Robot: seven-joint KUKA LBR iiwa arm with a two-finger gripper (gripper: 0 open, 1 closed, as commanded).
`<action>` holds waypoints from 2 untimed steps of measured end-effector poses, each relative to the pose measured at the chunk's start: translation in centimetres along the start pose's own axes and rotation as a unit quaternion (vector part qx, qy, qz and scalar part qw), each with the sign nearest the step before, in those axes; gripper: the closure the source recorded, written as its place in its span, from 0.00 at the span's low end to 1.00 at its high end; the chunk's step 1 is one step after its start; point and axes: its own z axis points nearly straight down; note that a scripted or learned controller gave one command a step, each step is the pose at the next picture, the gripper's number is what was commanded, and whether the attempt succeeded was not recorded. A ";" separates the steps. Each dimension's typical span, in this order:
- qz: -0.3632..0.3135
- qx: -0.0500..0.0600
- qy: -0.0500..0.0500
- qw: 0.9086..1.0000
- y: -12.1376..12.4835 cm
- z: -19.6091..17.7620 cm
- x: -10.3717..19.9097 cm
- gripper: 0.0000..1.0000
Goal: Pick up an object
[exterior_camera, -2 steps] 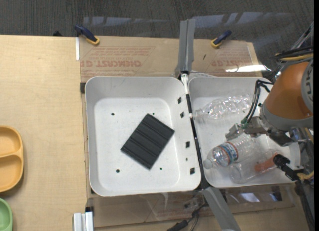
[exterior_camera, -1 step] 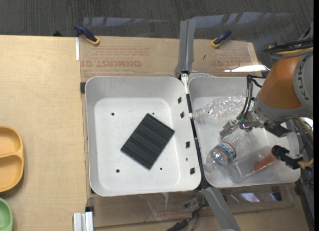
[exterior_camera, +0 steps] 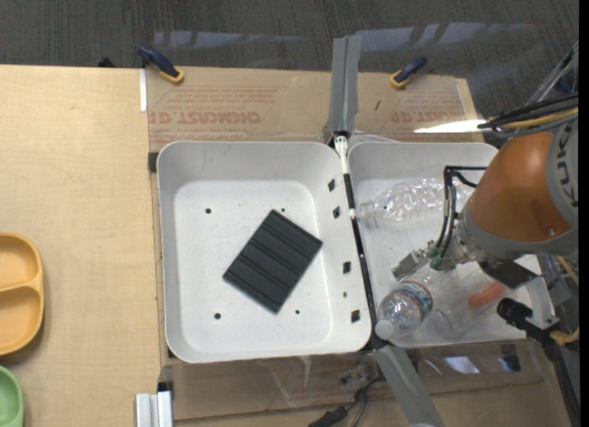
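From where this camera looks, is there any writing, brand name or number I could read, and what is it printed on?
"CHEMCRZT GR...": red print on the cardboard sheet behind the left bin, seen upside down and mirrored, so my reading of the letters is unsure; the smaller lines under it are too blurred.
Faint red print on the cardboard behind the right bin: too washed out to read.
Label on the plastic bottle: too small to read.

You see a pale wooden worktop [exterior_camera: 74, 158] at the left, brown cardboard [exterior_camera: 239, 108] clamped behind the bins, and dark grey carpet [exterior_camera: 276, 2] beyond.
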 end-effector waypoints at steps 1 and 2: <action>-0.047 0.021 0.011 0.999 -1.1 1.1 -0.9 0.00; 0.185 0.026 0.006 0.982 7.3 1.7 -3.8 0.00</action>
